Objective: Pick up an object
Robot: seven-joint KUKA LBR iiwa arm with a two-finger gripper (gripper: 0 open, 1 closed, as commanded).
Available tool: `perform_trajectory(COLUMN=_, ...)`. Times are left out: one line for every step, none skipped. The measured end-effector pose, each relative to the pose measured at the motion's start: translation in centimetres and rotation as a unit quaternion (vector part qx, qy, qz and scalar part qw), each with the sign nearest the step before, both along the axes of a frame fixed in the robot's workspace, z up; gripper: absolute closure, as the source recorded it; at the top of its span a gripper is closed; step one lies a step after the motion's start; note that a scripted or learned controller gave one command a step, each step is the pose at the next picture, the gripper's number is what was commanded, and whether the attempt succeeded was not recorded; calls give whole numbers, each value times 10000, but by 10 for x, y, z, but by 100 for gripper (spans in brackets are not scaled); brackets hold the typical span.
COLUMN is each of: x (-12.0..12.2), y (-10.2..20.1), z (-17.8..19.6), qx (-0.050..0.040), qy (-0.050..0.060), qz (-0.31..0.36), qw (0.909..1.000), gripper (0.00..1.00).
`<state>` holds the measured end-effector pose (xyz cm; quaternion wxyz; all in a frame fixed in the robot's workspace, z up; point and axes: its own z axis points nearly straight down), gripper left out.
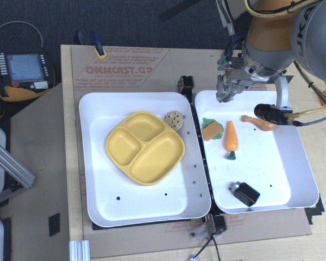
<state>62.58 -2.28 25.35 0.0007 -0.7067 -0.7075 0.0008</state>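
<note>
My gripper [226,95] hangs over the far left corner of the right bin [293,194], with nothing visibly in it. Just in front of it lie an orange and green toy piece [212,129] and an orange carrot [231,137]. A brown drumstick-shaped toy [259,123] rests to the right of the carrot, partly under a black fitting on the arm. A small black block [245,193] sits near the bin's front edge. In the left bin [98,200] a speckled cookie [174,119] touches the far right rim of a yellow divided plate [145,147].
The arm's grey body and orange band fill the upper right, above the right bin's back edge. A black clamp [185,84] stands between the bins at the back. A handheld pendant [23,72] lies off the bench at the far left.
</note>
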Motion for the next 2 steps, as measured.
perform_trajectory(x=-11, y=54, z=-15, qx=4, qy=4, qz=8, qw=10000, gripper=100)
perform_trajectory(x=-32, y=100, z=-11, qx=7, qy=4, qz=14, qw=10000, gripper=100)
